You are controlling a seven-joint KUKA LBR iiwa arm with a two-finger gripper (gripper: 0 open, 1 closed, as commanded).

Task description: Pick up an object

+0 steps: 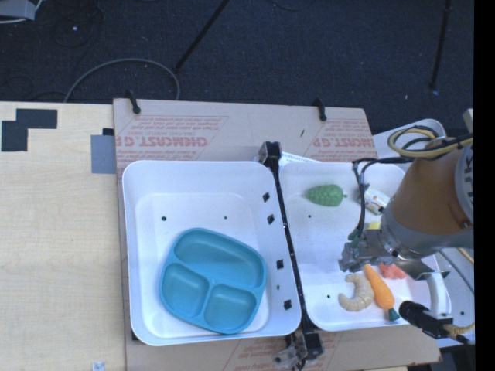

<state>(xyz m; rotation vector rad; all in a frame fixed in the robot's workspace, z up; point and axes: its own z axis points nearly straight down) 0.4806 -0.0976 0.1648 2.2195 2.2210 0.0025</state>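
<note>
Two shallow white bins are sitting side by side on the tabletop. Nearest, in the right bin (325,230), a curved cream toy (356,294) and an orange carrot-shaped toy (378,285) are lying touching; the tool (354,256) is hovering just above them, presumably seeking a grasp, its opening indiscernible. Farther back, a green bumpy toy (326,195) is resting apart. The left bin (143,207) is holding a blue divided plastic tray (211,279).

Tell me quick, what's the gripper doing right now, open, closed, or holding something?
Gripper: cannot be told; it sits low in the right bin, just above the cream curved toy and orange carrot.
</note>
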